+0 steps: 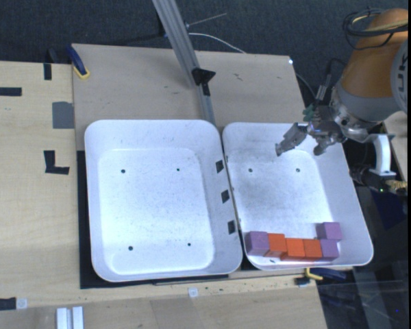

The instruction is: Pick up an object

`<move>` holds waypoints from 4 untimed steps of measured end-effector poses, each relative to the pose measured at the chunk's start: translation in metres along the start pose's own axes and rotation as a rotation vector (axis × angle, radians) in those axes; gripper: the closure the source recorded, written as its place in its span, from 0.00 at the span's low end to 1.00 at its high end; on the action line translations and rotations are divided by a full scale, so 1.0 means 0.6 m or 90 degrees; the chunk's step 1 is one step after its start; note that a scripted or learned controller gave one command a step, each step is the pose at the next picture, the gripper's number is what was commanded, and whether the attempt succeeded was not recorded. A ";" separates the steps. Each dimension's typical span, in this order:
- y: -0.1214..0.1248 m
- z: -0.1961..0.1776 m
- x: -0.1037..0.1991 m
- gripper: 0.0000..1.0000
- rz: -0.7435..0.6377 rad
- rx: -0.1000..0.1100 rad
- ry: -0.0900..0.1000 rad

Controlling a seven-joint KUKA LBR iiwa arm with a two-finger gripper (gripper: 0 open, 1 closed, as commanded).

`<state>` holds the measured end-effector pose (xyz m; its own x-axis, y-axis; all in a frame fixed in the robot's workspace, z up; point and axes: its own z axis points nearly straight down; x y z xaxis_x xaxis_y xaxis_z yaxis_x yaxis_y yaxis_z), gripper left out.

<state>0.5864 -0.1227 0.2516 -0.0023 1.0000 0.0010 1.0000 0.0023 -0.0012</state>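
I see the arm (pixel 373 60) reaching in from the right, its orange band up near the top corner and the grey wrist angled down and leftward over the far right corner of the right bin (pixel 342 184). The gripper (pixel 303 142) hangs above that bin's upper end, near its back rim, with nothing under it but bare white floor.

Much of the arm is cut off by the frame edge, so I can only follow it from the band down. The wrist is a tangle of cables and dark fittings, hard to sort out at this size. One finger (pixel 288 141) points down and left, clear against the white; the other sits shorter and darker beside the bin's right wall.

The jaws stand apart — a plain gap of white shows between the two fingers — and nothing is held in them or touching them as far as I can make out.

The blocks (pixel 294 244) lie well away from the gripper, packed in a row along the near wall of the right bin: a purple one at the left end, orange ones in the middle, purple ones stacked at the right end. How many orange pieces there are I cannot tell — they run together.

The left bin (pixel 99 142) sits just beside the right one. A metal rail (pixel 180 40) slants down from the top toward the seam between them.
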 end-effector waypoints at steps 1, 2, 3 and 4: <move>0.019 0.121 -0.062 0.00 0.003 0.004 -0.001; 0.043 0.275 -0.079 0.00 0.001 0.004 -0.001; 0.045 0.266 -0.079 0.00 0.001 0.000 -0.001; 0.067 0.266 -0.075 0.00 0.000 -0.001 0.000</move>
<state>0.6264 -0.1674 0.0919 -0.0021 1.0000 0.0007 1.0000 0.0021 -0.0002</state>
